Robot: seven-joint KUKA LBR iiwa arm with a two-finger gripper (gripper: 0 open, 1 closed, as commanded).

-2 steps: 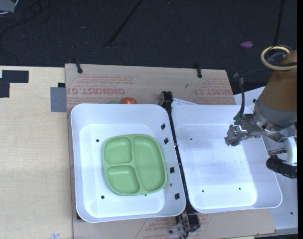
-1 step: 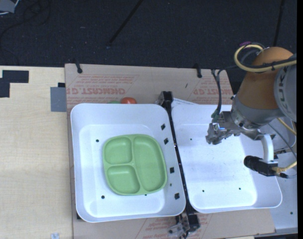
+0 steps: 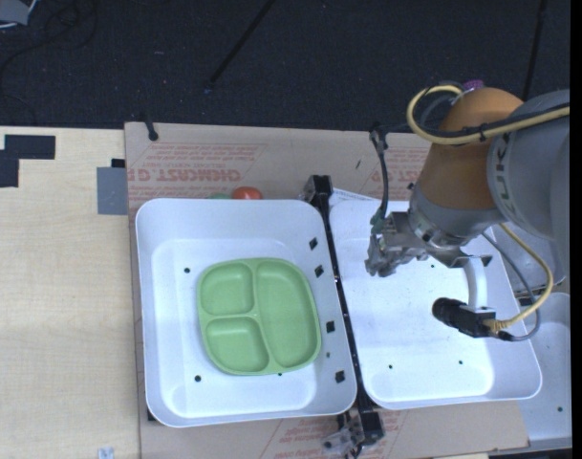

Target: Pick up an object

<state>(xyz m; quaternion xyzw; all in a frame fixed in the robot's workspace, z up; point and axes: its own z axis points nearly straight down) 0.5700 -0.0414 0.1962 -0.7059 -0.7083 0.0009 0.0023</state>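
Two shallow white bins sit side by side on a cardboard sheet (image 3: pixel 271 165), and you have them both in the slanted overhead view. Left bin (image 3: pixel 166 247): one item, a pale green divided plate (image 3: pixel 259 316), lying flat near the bin's middle, slightly toward its right wall. The plate is a rounded rectangle with three compartments, two smaller ones on its left side and a longer one along its right; matte, uniform green, no markings you can read on it. Just past the left bin's far rim, a small red-orange rounded object (image 3: pixel 247 194) peeks up from the cardboard, with a sliver of green beside it; too hidden to identify. Black clips (image 3: pixel 321 191) run along the seam between the bins. The cardboard carries reddish printed lettering, upside down and mirrored from this angle; you cannot make out the words reliably. Right bin (image 3: pixel 434 381): white floor with a few dark specks, and the arm reaching over it. The gripper (image 3: pixel 381 259) hangs low over the right bin's far left area, close to the seam; whether it is released or clenched, you cannot tell, and nothing is visibly grasped. A black cable connector (image 3: pixel 460 316) hangs beneath the arm over the right bin.
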